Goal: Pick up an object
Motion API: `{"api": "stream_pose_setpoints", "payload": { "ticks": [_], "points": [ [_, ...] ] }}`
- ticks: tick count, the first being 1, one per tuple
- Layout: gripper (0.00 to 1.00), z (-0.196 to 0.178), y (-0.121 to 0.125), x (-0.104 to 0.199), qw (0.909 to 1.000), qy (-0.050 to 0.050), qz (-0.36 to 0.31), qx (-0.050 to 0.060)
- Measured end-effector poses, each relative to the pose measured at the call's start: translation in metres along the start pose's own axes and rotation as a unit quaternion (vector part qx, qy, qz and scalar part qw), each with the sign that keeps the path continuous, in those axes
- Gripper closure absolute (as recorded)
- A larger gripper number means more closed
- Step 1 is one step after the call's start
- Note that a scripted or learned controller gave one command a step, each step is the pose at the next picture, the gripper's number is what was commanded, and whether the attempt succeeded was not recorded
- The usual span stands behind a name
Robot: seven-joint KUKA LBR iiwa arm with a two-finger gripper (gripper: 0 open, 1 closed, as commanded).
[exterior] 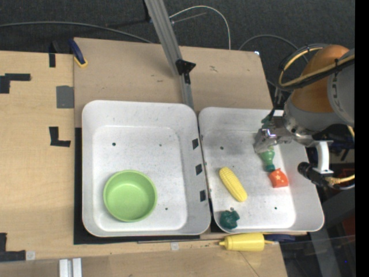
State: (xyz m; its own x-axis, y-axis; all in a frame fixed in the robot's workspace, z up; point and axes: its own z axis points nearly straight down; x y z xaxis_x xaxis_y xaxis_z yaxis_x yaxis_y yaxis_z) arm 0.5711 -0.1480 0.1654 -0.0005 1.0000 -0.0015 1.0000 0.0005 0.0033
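green bowl (130, 195), yellow corn (233, 184), white bins (138, 111).

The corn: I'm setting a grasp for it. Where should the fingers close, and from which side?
Grip the corn across its thick middle, coming straight down. It lies flat on the right bin, long axis slanted, with bare floor along both long sides for the fingers.

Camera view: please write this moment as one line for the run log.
pincer: right bin, above green-orange toy | grasp: cannot tell | corn: right bin | green bowl: left bin
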Motion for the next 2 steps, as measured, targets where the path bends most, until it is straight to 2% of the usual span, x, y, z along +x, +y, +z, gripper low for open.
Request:
{"api": "stream_pose_setpoints", "payload": {
  "ticks": [1, 2],
  "points": [
    [1.0, -0.062, 0.0, 0.006, 1.0, 0.0, -0.001, -0.001],
    [1.0, -0.104, 0.001, 0.006, 1.0, 0.0, -0.001, 0.0]
  ]
}}
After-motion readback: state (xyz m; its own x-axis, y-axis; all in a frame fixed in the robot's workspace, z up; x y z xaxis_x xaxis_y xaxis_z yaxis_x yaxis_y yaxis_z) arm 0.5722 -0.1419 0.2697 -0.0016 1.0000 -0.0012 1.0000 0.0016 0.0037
